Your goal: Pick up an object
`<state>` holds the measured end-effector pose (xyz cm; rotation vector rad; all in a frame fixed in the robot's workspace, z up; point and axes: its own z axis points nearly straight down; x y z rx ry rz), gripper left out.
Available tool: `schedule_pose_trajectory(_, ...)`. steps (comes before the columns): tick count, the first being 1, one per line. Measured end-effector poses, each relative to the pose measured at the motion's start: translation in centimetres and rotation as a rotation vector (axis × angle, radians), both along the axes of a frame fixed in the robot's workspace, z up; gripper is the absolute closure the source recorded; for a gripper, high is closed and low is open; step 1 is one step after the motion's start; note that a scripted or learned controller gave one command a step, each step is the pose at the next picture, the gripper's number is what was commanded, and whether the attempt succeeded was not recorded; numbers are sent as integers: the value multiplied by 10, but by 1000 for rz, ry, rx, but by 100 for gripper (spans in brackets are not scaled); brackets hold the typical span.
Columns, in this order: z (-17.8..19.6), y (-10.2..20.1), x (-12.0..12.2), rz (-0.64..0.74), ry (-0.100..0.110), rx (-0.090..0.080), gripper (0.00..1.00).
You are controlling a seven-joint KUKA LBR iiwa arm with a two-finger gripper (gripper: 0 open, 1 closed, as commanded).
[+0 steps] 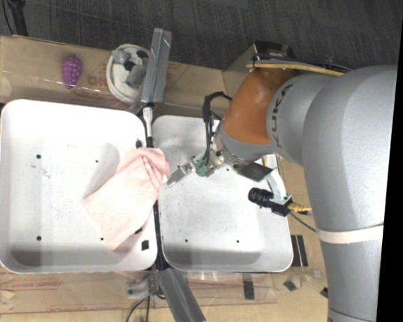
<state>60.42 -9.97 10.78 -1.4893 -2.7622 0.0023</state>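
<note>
The soft pink folded cloth [127,196] lay in the left white bin [18,176], its upper corner draped over the divider into the right white bin [249,256]. The gripper [183,170] hung just beside that corner; I could not tell its state or whether it held anything. Best approach, I judged: pinch the raised corner, then lift straight up.

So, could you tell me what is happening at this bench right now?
A grey robot arm reaches in from the right over the right bin, trying to pick something up. Its claw sits low near the bin's left wall, right beside a pink cloth that lies mostly in the left bin with its upper corner draped over the divider. Whether the claw actually grips the cloth cannot be told from here.
</note>
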Motion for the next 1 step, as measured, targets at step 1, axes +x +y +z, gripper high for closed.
schedule_pose_trajectory(1,-15,1,29,-84,-4,-1,0)
